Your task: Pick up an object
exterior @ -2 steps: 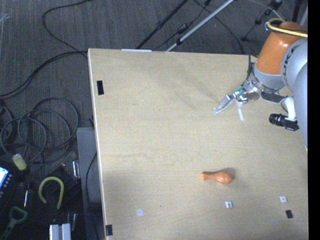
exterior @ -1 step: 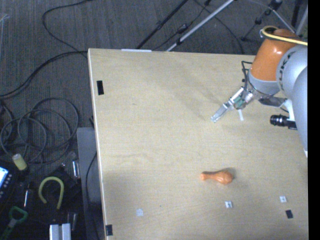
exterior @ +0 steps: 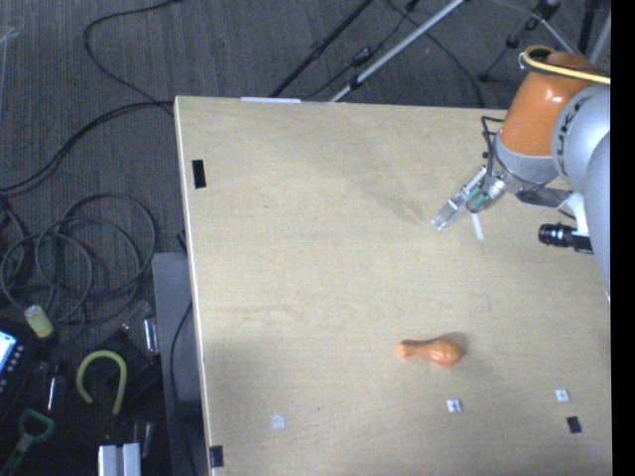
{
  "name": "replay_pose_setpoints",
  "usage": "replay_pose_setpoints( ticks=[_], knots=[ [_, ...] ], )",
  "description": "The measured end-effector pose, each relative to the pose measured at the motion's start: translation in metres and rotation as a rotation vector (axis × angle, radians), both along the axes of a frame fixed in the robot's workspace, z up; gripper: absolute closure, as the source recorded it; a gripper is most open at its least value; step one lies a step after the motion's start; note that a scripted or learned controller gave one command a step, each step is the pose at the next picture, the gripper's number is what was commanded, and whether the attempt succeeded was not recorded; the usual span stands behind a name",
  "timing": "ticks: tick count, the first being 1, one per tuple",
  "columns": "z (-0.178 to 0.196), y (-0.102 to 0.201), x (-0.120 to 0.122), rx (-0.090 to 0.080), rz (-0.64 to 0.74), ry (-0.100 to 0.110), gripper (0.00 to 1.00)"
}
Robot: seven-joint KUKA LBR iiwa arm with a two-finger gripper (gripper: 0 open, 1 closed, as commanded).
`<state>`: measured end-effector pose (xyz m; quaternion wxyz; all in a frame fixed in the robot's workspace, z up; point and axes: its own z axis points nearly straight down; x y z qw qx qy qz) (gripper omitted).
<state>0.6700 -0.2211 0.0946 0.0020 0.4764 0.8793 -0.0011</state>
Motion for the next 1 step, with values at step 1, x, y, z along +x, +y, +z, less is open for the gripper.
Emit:
replay_pose_setpoints(
  ticks=[1],
  knots=[
    [0.0851, 0.0584, -0.0007, 0.004, -0.132, 0.000, 1.00]
  ],
)
